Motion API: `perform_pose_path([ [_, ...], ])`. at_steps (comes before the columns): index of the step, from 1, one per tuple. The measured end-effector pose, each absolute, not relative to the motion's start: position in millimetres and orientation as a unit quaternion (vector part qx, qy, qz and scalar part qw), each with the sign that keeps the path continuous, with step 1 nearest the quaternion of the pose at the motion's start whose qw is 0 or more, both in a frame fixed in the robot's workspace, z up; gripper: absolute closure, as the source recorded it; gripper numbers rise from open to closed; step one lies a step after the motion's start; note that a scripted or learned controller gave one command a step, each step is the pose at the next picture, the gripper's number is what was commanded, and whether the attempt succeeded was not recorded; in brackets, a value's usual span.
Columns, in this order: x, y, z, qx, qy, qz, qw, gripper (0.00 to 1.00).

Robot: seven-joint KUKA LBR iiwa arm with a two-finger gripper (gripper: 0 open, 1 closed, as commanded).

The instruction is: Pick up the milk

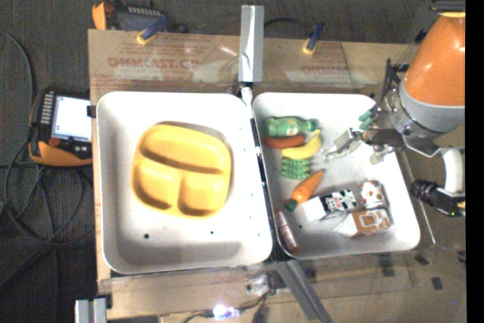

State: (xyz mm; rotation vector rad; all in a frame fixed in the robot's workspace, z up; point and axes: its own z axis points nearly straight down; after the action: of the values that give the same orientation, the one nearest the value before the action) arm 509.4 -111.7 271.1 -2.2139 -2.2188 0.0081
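You have two bins of smooth white plastic with a soft sheen, the left bin (113, 238) and the right bin (401, 234). The yellow tray (183, 169) looks like glossy moulded plastic. The milk (338, 203) reads as printed carton, fairly matt. Under the bins lies a matt brown cardboard sheet (174, 60), on dark, rough-textured carpet (45, 26).

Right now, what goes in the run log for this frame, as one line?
step: approach | tool: above right bin, holding nothing | milk: lying in right bin, beside carrot | left bin: yellow tray
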Motion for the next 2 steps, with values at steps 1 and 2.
perform_pose_path([
  [1,489.8,-151.2,255.2,-0.630,-0.777,0.0015,0.003,0.00],
  [2,483.8,-163.9,175.4,-0.585,-0.811,0.0008,0.004,0.00],
])
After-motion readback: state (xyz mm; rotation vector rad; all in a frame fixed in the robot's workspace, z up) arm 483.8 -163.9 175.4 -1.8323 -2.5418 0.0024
